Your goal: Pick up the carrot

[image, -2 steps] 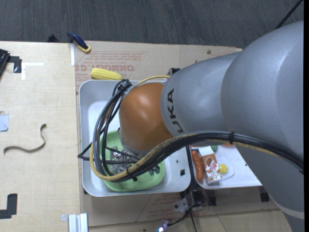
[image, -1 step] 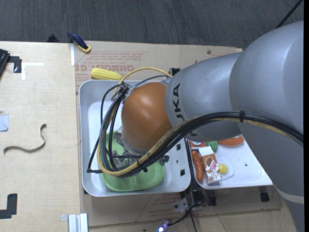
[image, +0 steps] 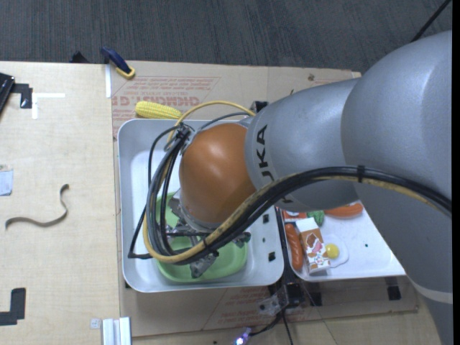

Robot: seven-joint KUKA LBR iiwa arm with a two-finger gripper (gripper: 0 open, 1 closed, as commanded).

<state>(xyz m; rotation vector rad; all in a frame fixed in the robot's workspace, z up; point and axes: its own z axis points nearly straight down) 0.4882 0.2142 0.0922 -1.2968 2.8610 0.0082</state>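
The tool (image: 203, 259) hangs low in the left bin (image: 129, 192), right over a green dish (image: 231, 263). The orange band (image: 215, 171) and a bundle of cables (image: 154, 192) cover most of it, so I cannot tell whether it is wide or narrow, or whether it has anything in it.

What looks like the carrot (image: 343, 210) is not there. It lies in the right bin (image: 374, 254), up against the far side, half under the arm (image: 374, 135). So the first risk is simple: closing here would catch the dish or nothing at all.

To reach the carrot the tool must rise and cross the wall between the bins. If it moves sideways too low, it could knock that wall or drag the dish along. The loose cables might also snag on the bin's rim.

In the right bin, a small box (image: 315, 250) and a reddish stick (image: 291, 244) lie near the carrot. The stick is much the same colour, so a wrong pick is likely. The carrot also sits close to the bin's edge, which leaves little room on that side, and a round, smooth thing could well roll away from a poorly centred squeeze.
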